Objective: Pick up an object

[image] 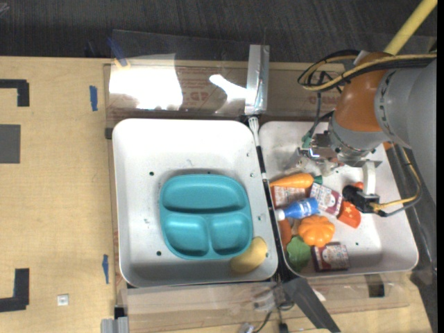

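Two white bins: the right bin (399,245) holds a crowded heap, carrot (294,181) and blue bottle (300,209) touching. Above the carrot hangs the gripper (320,154), its opening unclear; it may grab clumsily and slip.

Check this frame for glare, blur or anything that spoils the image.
Camera view: strong white glare washes out the clear panel behind the left bin; the arm looks soft and casts shadow into the right bin, so the tool is hard to read; the teal tray and the cluttered items look evenly lit.
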`<state>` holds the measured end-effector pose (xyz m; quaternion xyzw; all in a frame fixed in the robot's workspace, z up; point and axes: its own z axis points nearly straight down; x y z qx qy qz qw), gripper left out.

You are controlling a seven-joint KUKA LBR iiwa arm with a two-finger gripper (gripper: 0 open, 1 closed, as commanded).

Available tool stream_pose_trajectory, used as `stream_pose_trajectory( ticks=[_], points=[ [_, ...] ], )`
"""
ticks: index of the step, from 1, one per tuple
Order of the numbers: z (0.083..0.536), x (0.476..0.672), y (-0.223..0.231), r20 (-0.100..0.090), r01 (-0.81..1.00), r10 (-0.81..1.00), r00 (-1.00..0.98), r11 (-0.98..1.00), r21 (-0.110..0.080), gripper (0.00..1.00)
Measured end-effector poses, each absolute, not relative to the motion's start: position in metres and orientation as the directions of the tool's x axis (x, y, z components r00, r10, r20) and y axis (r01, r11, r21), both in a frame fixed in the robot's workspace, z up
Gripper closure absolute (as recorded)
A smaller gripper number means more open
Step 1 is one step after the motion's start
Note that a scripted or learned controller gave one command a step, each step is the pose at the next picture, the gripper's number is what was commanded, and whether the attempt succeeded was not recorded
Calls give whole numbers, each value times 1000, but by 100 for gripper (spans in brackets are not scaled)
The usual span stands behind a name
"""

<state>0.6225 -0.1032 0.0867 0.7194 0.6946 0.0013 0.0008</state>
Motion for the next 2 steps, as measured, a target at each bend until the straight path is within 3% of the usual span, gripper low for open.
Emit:
stream_pose_trajectory(
  ticks=[1,2],
  points=[
    [87,603,-109,1,1000,1000,-5,5,4,0],
    [100,605,-109,-1,1000,1000,-3,3,11,100]
  ],
)
